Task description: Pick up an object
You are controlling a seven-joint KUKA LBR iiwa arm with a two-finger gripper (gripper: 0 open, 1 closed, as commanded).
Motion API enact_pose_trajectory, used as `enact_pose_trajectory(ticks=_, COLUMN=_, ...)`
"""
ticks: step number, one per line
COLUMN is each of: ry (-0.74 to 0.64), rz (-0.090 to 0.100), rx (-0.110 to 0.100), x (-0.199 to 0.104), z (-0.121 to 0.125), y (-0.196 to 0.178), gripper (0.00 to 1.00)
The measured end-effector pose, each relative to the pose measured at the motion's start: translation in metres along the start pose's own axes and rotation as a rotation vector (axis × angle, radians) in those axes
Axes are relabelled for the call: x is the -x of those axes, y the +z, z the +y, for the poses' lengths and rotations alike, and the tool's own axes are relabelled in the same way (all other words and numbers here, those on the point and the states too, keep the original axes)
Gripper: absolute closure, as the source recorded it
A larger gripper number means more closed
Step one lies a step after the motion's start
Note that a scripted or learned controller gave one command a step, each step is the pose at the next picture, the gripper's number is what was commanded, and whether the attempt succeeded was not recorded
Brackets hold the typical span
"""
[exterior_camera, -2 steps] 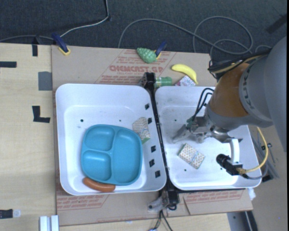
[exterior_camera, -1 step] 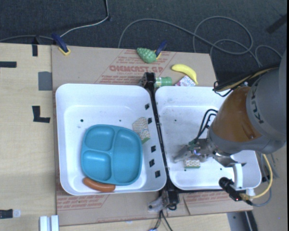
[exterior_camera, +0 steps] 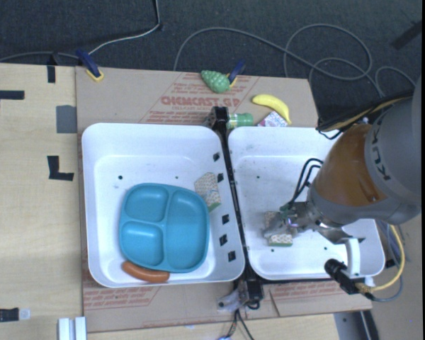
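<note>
The arm reaches into the right bin from the right, with the pincer lowered to the bin floor near its front half. A small pale object lies on the floor at the pincer tip, touching or just beside it; whether it sits between the fingers cannot be told (the wrist and cabling obscure the tip), nor can the opening of the pincer.

The left bin contains a blue divided plate, an orange sausage against the plate's front edge, and a small patterned item at the plate's rear right.

On the counter behind the bins lie a banana and a green item.
</note>
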State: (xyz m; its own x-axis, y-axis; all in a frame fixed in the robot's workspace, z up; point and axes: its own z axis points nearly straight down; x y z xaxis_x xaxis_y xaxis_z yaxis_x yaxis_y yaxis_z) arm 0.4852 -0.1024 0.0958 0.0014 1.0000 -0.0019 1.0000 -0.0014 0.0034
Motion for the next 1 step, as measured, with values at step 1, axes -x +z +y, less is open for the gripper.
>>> enact_pose_trajectory(ticks=1, ry=-0.004, rz=0.003, rx=-0.005, x=-0.1006, z=0.0101, y=-0.0883, gripper=1.0)
